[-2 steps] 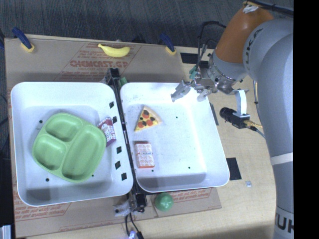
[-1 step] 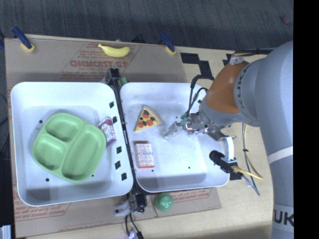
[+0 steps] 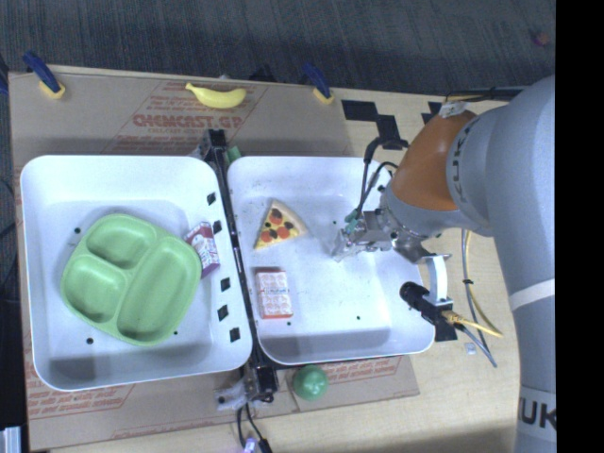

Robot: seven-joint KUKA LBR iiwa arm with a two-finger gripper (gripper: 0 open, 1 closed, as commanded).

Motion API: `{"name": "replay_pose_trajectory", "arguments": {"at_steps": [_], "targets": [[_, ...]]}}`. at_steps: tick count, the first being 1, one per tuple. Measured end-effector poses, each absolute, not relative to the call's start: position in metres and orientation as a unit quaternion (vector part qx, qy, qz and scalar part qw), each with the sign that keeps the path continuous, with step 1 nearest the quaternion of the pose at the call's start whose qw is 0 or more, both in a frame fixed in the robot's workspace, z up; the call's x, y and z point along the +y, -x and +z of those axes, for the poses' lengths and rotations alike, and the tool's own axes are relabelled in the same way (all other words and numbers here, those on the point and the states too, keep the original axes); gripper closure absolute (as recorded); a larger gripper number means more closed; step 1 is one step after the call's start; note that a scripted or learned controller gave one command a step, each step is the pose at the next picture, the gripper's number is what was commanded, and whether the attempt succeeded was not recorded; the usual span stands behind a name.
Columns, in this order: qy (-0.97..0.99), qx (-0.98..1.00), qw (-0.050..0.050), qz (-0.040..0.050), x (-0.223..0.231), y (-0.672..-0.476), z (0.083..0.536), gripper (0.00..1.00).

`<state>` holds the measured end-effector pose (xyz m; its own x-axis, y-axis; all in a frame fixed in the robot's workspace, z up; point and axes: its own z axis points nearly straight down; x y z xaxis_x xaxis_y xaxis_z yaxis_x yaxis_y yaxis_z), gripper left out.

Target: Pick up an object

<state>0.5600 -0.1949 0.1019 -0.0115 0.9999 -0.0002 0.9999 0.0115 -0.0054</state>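
In the right bin lie a toy pizza slice near the left wall and a small red and white packet below it. My gripper hangs low over the bin's right half, right of the pizza slice and apart from it. Nothing shows between its fingers. A small dark red wrapper rests in the left bin beside a green divided plate.
A toy banana lies on the cardboard behind the bins. A green ball sits in front of the right bin. Blue clamps hold the cardboard's back edge. My arm covers the bench's right side.
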Motion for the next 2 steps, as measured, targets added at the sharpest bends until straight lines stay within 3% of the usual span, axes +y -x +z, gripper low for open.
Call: {"name": "replay_pose_trajectory", "arguments": {"at_steps": [1,2], "targets": [[0.704,-0.71,0.002,0.0013,-0.179,-0.569,0.092,1.0],[0.706,-0.708,0.0,0.0004,-0.212,-0.515,0.19,1.0]]}}
